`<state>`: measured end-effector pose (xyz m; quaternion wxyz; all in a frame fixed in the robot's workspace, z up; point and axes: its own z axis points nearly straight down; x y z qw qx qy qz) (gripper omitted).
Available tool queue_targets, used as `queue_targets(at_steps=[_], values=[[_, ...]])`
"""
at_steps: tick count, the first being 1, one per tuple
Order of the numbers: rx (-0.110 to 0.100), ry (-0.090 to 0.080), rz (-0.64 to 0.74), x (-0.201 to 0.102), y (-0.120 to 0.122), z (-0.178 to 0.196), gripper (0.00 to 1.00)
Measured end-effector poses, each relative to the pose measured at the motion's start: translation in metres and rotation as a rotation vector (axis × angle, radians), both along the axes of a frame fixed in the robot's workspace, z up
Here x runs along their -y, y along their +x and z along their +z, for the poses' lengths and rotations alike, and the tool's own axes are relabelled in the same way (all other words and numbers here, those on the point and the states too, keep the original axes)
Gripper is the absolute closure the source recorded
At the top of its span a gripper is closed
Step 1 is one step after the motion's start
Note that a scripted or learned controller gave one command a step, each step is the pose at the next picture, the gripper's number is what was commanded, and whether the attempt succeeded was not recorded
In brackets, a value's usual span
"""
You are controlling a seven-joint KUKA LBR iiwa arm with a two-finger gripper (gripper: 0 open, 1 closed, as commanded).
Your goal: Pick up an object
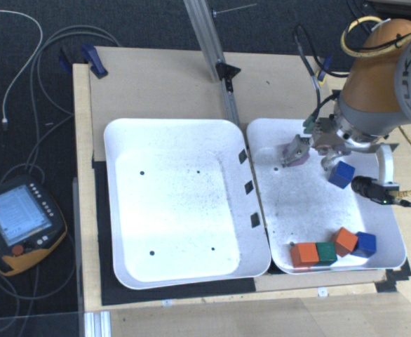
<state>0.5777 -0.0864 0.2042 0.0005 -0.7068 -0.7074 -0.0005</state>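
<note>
Orange block (304,253) low in right bin (275,202); pincer (311,153) above.

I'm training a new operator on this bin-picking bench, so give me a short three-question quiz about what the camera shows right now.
1. True or false: the four blocks grouped at the right bin's near edge are all the same colour.
2. Which bin is the gripper over? A) left bin B) right bin C) neither
3. What colour is the block lying apart from the group, close to the gripper?

Key:
1. False. The group holds an orange block, a green block, another orange block and a blue block.
2. B. The arm reaches in over the right bin, not the left bin.
3. Blue.
</note>
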Motion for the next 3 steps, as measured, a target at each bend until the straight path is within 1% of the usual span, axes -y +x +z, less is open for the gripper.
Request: queue_targets(at_steps=[1,2,3], values=[[-0.004,0.004,0.006,-0.063,-0.05,0.017,0.0],[0.001,-0.002,-0.003,-0.019,-0.015,-0.006,0.0],[-0.007,-0.003,-0.004,0.021,0.059,-0.101,0.0]])
